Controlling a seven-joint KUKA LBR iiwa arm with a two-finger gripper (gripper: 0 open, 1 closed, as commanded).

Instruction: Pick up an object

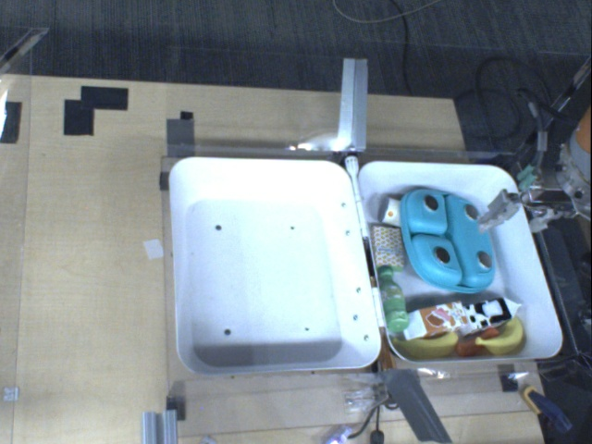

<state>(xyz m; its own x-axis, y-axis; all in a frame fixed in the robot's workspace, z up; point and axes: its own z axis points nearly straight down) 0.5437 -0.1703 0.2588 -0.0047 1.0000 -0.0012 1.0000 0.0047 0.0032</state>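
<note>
I see the gripper [507, 207] over the right bin [546, 289], near its far right corner, just beside the upper right edge of the blue plastic tray [449, 239]. I cannot tell how it is set. The tray lies across the middle of that bin. A green bottle [391, 296] lies along the bin's left wall, and a printed carton [462, 318] and a yellow banana [462, 342] rest along its near edge. The left bin [185, 248] sits alongside.
</note>
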